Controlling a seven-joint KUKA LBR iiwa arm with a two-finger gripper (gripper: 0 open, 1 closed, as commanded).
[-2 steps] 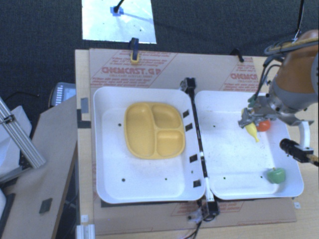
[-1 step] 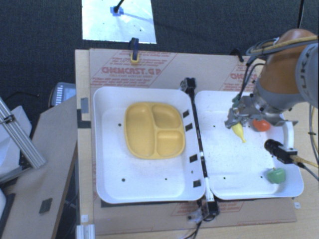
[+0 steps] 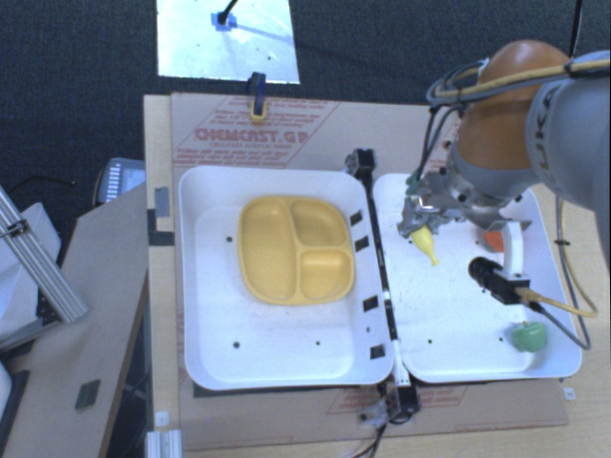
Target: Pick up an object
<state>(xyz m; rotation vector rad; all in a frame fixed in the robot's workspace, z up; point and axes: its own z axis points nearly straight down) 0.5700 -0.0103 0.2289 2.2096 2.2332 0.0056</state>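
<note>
Yellow pointed piece (image 3: 426, 245) just under the hand (image 3: 418, 223), grip unproven.

It lies in the right bin (image 3: 449, 356), touching the hand's tip or nearly so; whether the hand is open, closed or pinching it I cannot tell. Tapered and slanted, the piece would likely slip out, or be caught only by one end and drop on the lift. An orange object (image 3: 492, 240) lies near the hand's far side, and a green object (image 3: 528, 336) well apart. The bin wall (image 3: 375, 246) just beside the hand could be clipped.
</note>
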